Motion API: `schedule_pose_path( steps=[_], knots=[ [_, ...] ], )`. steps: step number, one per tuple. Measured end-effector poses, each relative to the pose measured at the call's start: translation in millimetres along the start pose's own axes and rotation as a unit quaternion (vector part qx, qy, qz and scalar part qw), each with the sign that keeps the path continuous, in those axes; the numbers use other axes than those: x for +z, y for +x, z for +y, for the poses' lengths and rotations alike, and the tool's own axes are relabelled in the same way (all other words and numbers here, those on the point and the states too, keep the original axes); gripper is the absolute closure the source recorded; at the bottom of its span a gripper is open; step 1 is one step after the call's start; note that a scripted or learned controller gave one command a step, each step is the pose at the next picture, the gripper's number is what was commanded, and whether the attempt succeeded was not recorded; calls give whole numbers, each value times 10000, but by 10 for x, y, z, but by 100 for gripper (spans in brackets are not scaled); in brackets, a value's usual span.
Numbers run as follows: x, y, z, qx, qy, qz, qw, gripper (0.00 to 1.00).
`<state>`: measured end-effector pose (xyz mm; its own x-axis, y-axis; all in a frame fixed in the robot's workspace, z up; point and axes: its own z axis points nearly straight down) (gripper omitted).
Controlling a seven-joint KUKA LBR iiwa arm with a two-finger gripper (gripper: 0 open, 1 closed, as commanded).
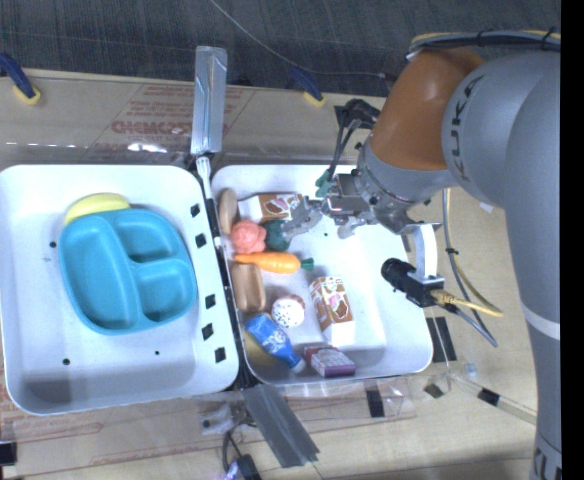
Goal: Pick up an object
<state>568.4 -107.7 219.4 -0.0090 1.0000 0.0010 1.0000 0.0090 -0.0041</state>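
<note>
While the grey arm (492, 98) reaches in from the right, its gripper (307, 218) hangs over the right bin (397, 343) near the back wall; grip state can't be told. Just beside it lie a small carton (275, 206) and a pink-red round toy (248, 236). Toy carrot (268, 262) sits just in front, milk carton (332, 308) mid-bin, blue packet (273, 340) near front. Left bin (22, 368) holds a blue divided tray (127, 268) over a yellow item (97, 204).
</note>
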Motion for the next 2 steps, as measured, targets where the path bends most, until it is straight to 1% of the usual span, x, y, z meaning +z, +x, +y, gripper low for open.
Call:
schedule_pose_path(
  steps=[1, 2],
  knots=[
    [1201, -343, -276, -89, 56, 5, 9999, 0],
    [1282, -93, 420, -269, -5, 2, 9996, 0]
  ],
)
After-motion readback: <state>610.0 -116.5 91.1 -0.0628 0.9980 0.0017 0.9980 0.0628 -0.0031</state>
